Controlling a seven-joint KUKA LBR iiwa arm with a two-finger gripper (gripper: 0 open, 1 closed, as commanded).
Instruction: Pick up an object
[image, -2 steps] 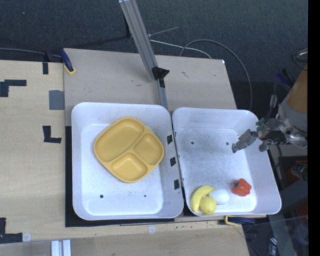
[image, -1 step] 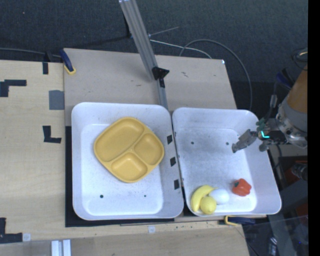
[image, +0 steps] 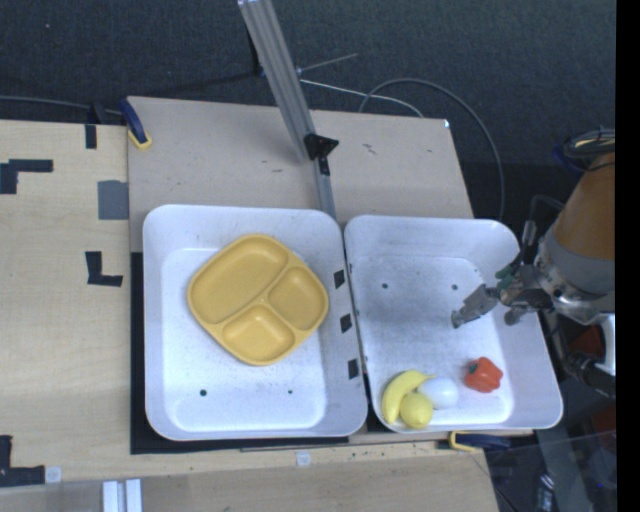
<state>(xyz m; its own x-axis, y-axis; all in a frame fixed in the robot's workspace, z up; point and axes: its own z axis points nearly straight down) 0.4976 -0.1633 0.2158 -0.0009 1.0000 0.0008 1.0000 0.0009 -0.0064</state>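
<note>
Nearest the lower edge of the view, in the front corner of the right bin (image: 440, 235), sits a small cluster of things: a yellow banana (image: 398, 391) curved along the front wall, a yellow lemon (image: 417, 410) pressed against it, and a white egg (image: 439, 392) touching both; a little to the right of them, apart from the cluster, lies a red pepper (image: 483, 375) with a dark green stem end; the rest of that bin's floor is speckled with dark marks. Above the pepper, over the right half of the same bin, the gripper (image: 490, 303) hangs at the end of the grey arm (image: 580, 250), which comes in from the right with its orange band showing; two dark fingers (image: 468, 310) point left and slightly down, and they appear spread with nothing between them, so the grasp is released; the fingertips sit well apart from the pepper and the cluster. Left of the dividing walls, the left bin (image: 160, 300) holds a yellow divided plate (image: 258, 298) with three compartments, lying flat and turned at an angle, nearer the back of its bin; a grey metal pole (image: 285, 80) slants down from the top of the view and ends at the back edge where the two bins meet; both bins rest on a tan bench (image: 200, 150).
</note>
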